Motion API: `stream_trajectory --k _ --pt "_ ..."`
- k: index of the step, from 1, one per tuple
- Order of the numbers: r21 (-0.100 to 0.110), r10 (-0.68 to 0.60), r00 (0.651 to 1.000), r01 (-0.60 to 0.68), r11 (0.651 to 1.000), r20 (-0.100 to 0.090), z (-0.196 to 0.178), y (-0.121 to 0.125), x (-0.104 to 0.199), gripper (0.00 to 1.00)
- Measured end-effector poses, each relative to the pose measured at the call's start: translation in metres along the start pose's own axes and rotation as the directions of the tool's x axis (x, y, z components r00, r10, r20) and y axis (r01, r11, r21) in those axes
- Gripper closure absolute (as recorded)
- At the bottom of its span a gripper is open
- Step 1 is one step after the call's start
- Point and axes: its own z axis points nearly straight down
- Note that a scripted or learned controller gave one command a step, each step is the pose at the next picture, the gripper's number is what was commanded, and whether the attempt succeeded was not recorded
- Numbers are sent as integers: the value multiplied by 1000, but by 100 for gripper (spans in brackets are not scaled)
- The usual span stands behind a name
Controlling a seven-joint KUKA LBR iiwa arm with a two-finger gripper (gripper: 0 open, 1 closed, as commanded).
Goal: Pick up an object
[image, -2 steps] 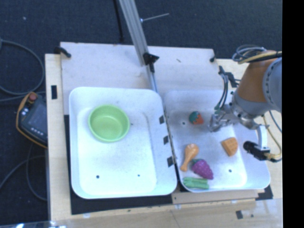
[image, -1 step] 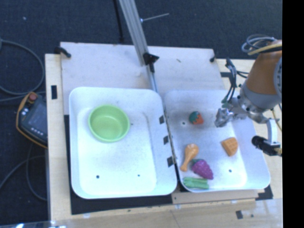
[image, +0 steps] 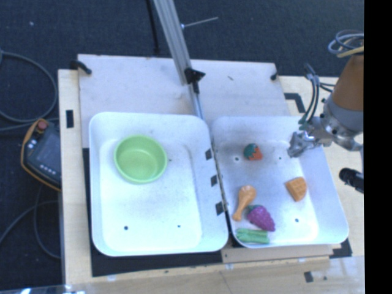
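1. Notably, several small toys lie in the right shallow white bin (image: 324, 216): an orange wedge (image: 296, 188), a red-and-green strawberry (image: 252, 152), a tan drumstick (image: 244, 201), purple grapes (image: 261, 217), a green pod (image: 252, 236).
2. Above that bin's upper right edge hangs the metal two-finger gripper (image: 296, 146); I cannot tell how its jaws stand.
3. A round lime-green bowl (image: 141, 158) sits in the left white bin (image: 153, 225).

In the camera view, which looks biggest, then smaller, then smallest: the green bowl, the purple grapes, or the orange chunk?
1. Green bowl, by far the biggest.
2. Purple grapes.
3. Orange chunk, though it looks close to the grapes in size, so that order is unsure.
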Motion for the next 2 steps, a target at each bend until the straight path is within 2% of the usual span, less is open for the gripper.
stream_trajectory --k 1,2 --pt "-2 -8 1000 8 1000 0 -61 -6 -1 100" --pt "4 -11 1000 11 1000 -2 -60 -23 51 100"
